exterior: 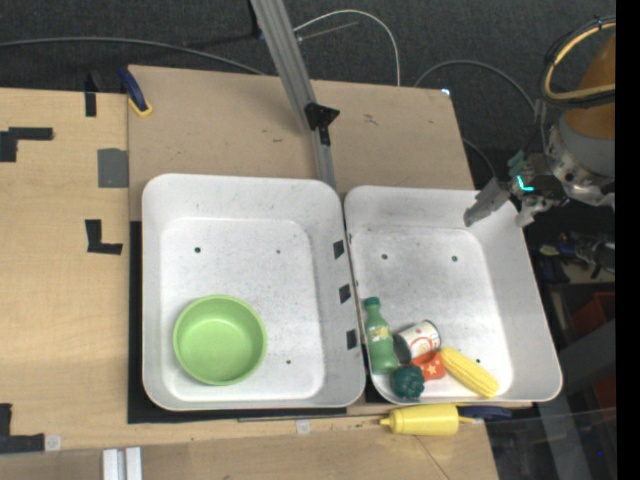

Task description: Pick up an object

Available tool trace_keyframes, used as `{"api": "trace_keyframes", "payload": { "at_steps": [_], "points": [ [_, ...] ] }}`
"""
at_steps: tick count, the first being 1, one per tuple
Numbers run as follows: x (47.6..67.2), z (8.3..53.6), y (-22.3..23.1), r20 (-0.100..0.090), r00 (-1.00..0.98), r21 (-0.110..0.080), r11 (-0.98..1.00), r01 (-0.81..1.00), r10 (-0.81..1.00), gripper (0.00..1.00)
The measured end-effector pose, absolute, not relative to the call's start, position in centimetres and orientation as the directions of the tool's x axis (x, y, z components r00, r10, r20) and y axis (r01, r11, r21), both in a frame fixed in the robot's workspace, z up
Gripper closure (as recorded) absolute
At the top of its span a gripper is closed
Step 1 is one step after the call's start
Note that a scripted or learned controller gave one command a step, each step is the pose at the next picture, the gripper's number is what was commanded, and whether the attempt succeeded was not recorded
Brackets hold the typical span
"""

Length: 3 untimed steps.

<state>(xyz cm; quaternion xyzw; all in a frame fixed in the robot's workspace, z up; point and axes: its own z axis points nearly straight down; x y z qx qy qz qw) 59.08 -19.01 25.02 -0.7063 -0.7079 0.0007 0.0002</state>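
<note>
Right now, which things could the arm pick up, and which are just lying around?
Pickable: green plastic bottle, yellow toy corn cob, red-and-white can, dark green lump, green bowl.
Lying about: yellow mustard bottle outside the bins, blue-yellow clamp.

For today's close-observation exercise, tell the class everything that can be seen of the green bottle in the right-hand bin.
The green bottle is small, of glossy translucent green that looks like plastic or glass, with a narrow neck, a darker cap and a pale label on its body. It lies on its side on the floor of the right bin, near the bin's left wall and front edge, cap toward the back. Its lower end sits against a dark green toy and a small can lies close beside it.
</note>
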Motion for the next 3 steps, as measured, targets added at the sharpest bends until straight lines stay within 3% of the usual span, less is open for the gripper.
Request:
{"api": "trace_keyframes", "payload": {
  "at_steps": [2,3],
  "points": [
    [58.5,13.8,-19.9,0.001,-0.001,-0.008,0.001,1.000,1.000,0.00],
    [58.5,8.8,-19.9,-0.003,-0.002,0.001,0.002,1.000,1.000,0.00]
  ]
}}
